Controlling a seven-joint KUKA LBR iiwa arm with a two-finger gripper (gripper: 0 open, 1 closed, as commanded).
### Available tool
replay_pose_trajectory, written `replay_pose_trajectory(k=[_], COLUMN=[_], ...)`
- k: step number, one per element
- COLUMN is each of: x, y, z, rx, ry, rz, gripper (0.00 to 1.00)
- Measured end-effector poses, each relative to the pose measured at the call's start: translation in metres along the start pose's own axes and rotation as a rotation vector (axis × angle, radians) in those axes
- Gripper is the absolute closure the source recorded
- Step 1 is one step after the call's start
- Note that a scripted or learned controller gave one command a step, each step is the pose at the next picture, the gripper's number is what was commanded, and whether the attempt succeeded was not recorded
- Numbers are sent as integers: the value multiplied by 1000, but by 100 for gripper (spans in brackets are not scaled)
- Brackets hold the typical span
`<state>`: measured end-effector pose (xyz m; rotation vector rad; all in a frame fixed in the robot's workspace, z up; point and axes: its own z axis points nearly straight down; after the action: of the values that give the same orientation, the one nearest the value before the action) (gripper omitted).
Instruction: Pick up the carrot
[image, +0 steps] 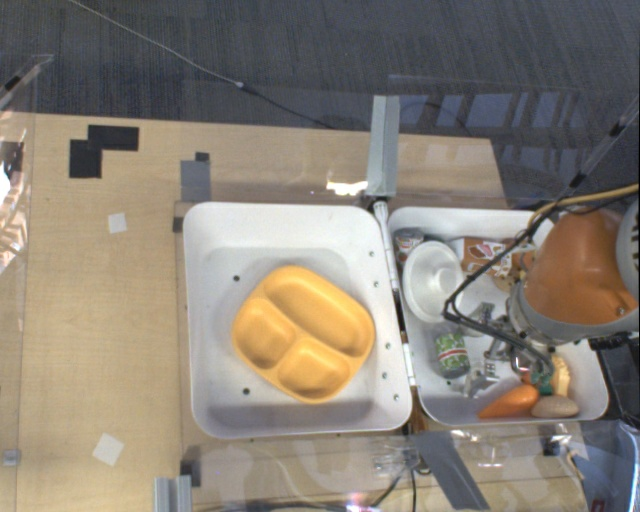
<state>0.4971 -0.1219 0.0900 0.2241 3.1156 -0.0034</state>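
Arm (585, 270) comes in from the right, orange band over the right bin (590, 405), wrist low above that bin's front half. Jaws (500, 362) point down into the clutter near the bin's front centre; metal parts and cables overlap there, so I can't tell whether the jaws are apart or together, and nothing is visibly clamped between them. Carrot (510, 401) lies flat on the right bin floor by the front wall, orange body pointing left, green top end (541, 380) toward the right and partly under the wrist hardware. It sits just in front of the jaws, close but can't confirm contact. Beige rounded object (556, 406) lies just right of the carrot, touching or nearly so, against the front-right corner. Green can (451, 353) is left of the jaws, mid bin. White bowl (431, 277) sits in the back-left of the same bin, with a brown-and-white packet (482, 254) behind it toward the back wall. Black cable (470, 290) loops from the wrist across the bowl's right side. Left bin (205, 330) holds a yellow divided plate (303, 331), three compartments, roughly centred and turned at an angle. Both bins sit side by side on the wooden desk (90, 330).
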Motion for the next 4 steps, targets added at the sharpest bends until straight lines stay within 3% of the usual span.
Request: replay_pose_trajectory(k=[1,2,3,4], x=[3,5,8,2], y=[0,-14,11,-33], z=[0,-22,0,-45], rx=[0,0,1,2], ry=[-3,7,5,6], rz=[9,221,281,397], gripper=[0,0,0,0])
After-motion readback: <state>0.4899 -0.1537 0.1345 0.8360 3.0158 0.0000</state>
